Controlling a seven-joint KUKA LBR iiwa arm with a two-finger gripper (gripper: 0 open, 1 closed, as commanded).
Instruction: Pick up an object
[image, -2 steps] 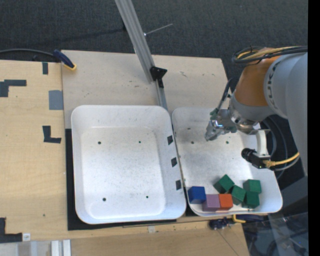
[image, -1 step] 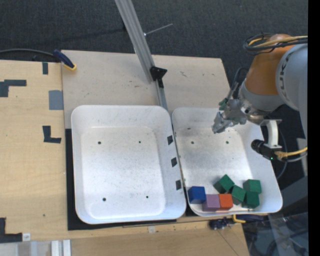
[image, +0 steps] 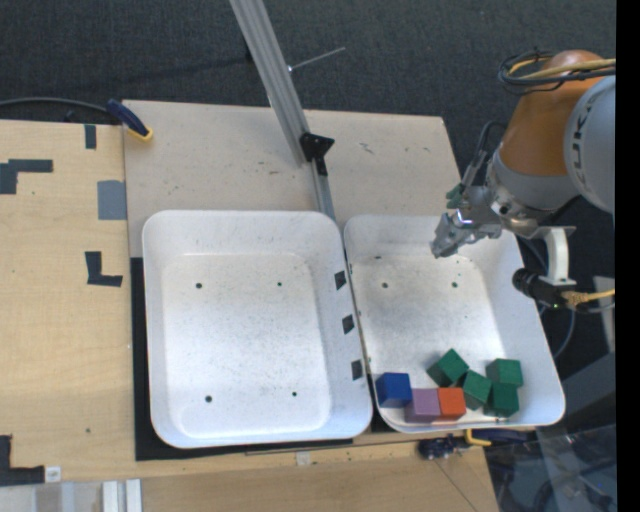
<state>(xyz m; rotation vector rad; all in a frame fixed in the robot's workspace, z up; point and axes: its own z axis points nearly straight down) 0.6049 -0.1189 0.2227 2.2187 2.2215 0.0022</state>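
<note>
The end effector (image: 447, 243) of the grey-and-orange arm (image: 545, 130) is hanging over the far end of the right bin (image: 420, 300), pointing down toward its white floor — whether it is open or closed cannot be told from this angle, and nothing is showing in its grasp. It is touching none of the blocks. All of them are sitting well apart from it, bunched at the near end of the same bin: one blue block (image: 393, 388) closest to the divider, one purple block (image: 426, 403) just beside it, one orange block (image: 451, 402) touching the purple one, and four green blocks — one (image: 450, 366) standing nearest the end effector, another (image: 475, 387) just behind the orange, and two more (image: 505, 372) (image: 503, 399) crowding the right-hand corner. That is making seven blocks in all. The left bin (image: 245, 330), the second of two white bins, is lying alongside on the pale wooden tabletop (image: 220, 150), where a slanted metal rail (image: 280, 80) is crossing the far edge.
</note>
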